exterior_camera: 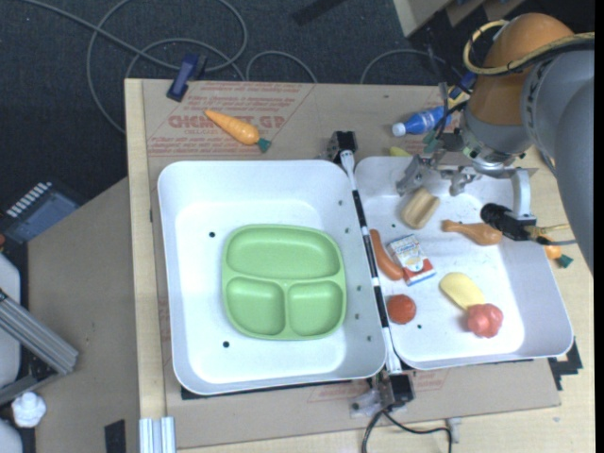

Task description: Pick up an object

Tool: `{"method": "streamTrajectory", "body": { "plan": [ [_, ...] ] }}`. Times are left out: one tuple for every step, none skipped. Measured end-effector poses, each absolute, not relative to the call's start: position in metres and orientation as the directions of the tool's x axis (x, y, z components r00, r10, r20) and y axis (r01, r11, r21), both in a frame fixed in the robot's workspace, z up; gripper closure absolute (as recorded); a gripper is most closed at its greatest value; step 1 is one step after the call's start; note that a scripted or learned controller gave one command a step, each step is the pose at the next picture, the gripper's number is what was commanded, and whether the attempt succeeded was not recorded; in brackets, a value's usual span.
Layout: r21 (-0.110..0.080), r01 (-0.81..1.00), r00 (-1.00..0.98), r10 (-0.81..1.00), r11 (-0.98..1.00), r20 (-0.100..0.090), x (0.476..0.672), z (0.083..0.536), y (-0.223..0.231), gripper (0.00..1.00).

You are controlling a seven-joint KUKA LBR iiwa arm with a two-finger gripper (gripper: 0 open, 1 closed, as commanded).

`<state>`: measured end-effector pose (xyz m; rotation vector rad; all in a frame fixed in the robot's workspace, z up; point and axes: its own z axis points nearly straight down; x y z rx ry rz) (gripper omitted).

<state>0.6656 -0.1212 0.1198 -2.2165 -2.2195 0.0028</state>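
**Gripper poised over the bread roll at the far end of the right bin**

Nearest the camera, along the front of the right bin (543, 343), sat a pink-red lumpy fruit (483, 320), a yellow piece (461, 289) touching it just behind, and a small red tomato (401, 308) off toward the divider. A step farther back lay a little printed carton (409, 256) beside a red-orange sausage (384, 255) that ran along the bin's inner wall. In the left bin (189, 253) a green divided tray (283, 279) sat in the middle, no part of this attempt by the look of it.

Farther back came the object that mattered: a tan bread roll (419, 208), its long axis tilted, upper right to lower left. A brown drumstick-shaped piece (472, 231) lay to its right, apart from it.

And right above the roll hung the gripper (436, 172), the fingers spread wide, one pointing down-left toward the roll's upper edge, nothing held between them. The roll lay just ahead and slightly left of the fingertips, so I judged a short descent toward the camera would be needed, with the fingers straddling the roll across its short side.

Beyond the bins, a toy carrot (236, 126) rested on the bench.
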Motion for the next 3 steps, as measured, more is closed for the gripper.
{"method": "streamTrajectory", "body": {
  "plan": [
    [-0.003,1.0,-0.001,1.0,0.001,0.001,0.653,0.084,-0.1,0.0],
    [0.001,1.0,-0.002,1.0,0.002,0.001,0.654,0.095,-0.1,1.0],
    [0.003,1.0,-0.003,1.0,0.003,0.002,0.611,0.186,-0.033,1.0]
  ]
}}
